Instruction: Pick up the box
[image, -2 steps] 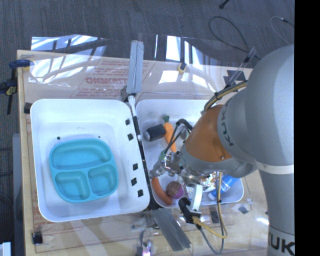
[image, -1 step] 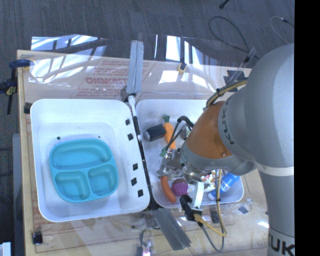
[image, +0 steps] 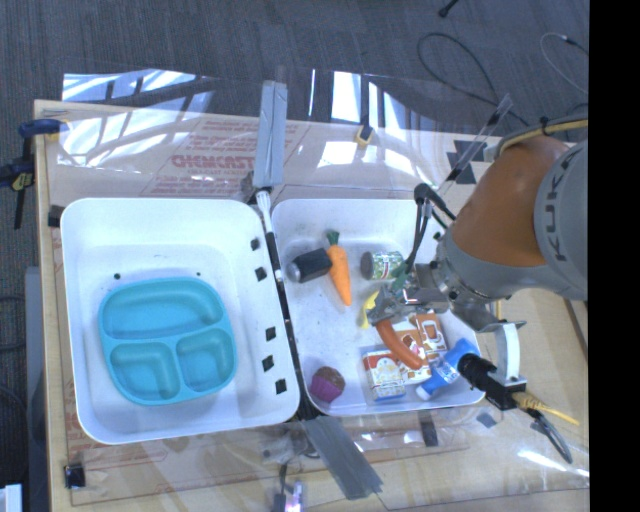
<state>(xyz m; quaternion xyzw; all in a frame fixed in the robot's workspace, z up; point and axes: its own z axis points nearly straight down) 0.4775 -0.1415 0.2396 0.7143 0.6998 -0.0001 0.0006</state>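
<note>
The box (image: 385, 373), a small orange and white carton, lies flat near the front wall of the right bin (image: 300, 300). A second orange printed packet (image: 428, 332) lies just behind it, with a reddish sausage (image: 402, 347) across it. My gripper (image: 388, 300) hangs low over the right bin, just behind and above the sausage and packet, a short way back from the box. Nothing visible is held in it. The grey arm with its orange band (image: 510, 200) comes in from the right.
Also in the right bin are a carrot (image: 341, 273), a black cylinder (image: 311, 265), a small can (image: 381, 264), a purple ball (image: 327, 382) and a blue bottle (image: 448, 369). A blue divided tray (image: 165, 338) sits in the left bin (image: 80, 240).
</note>
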